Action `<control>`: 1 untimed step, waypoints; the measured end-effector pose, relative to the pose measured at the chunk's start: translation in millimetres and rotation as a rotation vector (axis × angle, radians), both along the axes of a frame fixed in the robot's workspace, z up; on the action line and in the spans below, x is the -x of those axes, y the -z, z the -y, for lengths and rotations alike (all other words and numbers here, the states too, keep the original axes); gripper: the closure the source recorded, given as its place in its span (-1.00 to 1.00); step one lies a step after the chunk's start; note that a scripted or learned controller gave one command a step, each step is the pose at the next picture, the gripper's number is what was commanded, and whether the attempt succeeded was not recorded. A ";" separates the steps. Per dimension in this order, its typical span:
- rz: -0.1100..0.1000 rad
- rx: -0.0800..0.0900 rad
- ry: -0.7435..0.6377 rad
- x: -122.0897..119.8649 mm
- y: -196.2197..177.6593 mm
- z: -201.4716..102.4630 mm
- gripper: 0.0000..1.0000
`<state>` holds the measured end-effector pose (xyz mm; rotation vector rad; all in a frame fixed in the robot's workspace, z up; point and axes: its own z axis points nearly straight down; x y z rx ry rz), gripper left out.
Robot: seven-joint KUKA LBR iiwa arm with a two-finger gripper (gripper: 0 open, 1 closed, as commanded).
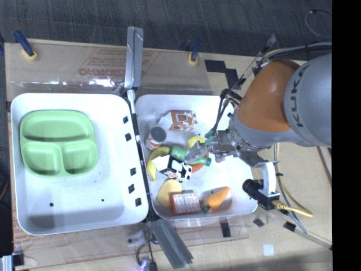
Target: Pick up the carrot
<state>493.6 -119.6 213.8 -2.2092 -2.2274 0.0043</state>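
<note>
Pincer (pixel 198 152) first: it hangs low in the middle of the right bin (pixel 225 103), over a pile of toys, and I cannot tell what state it is in.

Going from the left of the frame, the left bin (pixel 34 219) holds a green divided tray (pixel 58 142). Next, in the right bin, come a yellow banana (pixel 155 160), a red can (pixel 185 202) and then the carrot (pixel 218 197). The carrot is orange and lies flat near the bottom edge of that bin, just right of the can. It sits below and a bit right of the pincer, apart from it.

So I think the job is not done yet. The carrot is not lifted or even touched. The arm (pixel 282 103) needs to move over it, go down and grab it.
</note>
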 end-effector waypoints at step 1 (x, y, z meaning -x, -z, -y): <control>0.002 -0.001 -0.218 16.0 15.6 69.9 -1.00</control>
